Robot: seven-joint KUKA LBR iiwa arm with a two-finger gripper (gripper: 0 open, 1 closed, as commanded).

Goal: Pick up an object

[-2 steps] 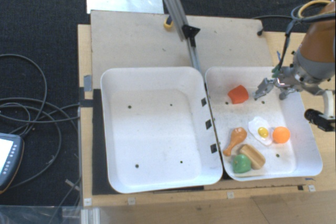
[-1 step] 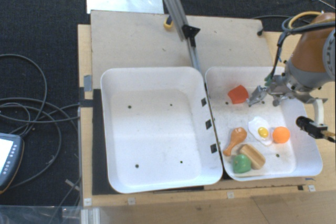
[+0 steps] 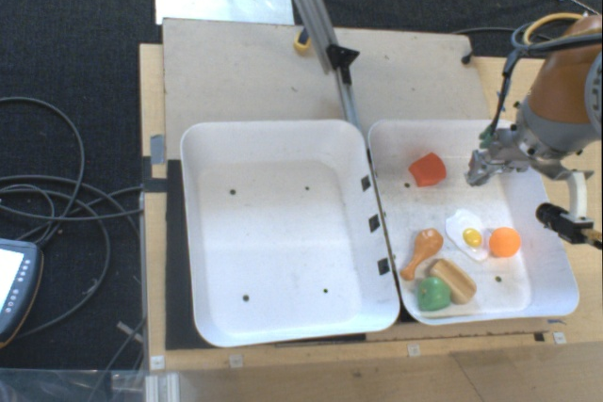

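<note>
Green and round, a toy vegetable (image 3: 433, 294) sits nearest, at the front of the right bin (image 3: 551, 297), touching a tan bread roll (image 3: 454, 280). Just behind lie a drumstick (image 3: 421, 253), a fried egg (image 3: 467, 233) and an orange ball (image 3: 505, 242). Farther back rests a red block (image 3: 428, 169). Right of that block, the gripper (image 3: 482, 170) hangs over the bin's rear; whether anything sits between them, or how wide they stand, cannot be told. Beside it on the surface, the left bin (image 3: 203, 202) stands.
</note>
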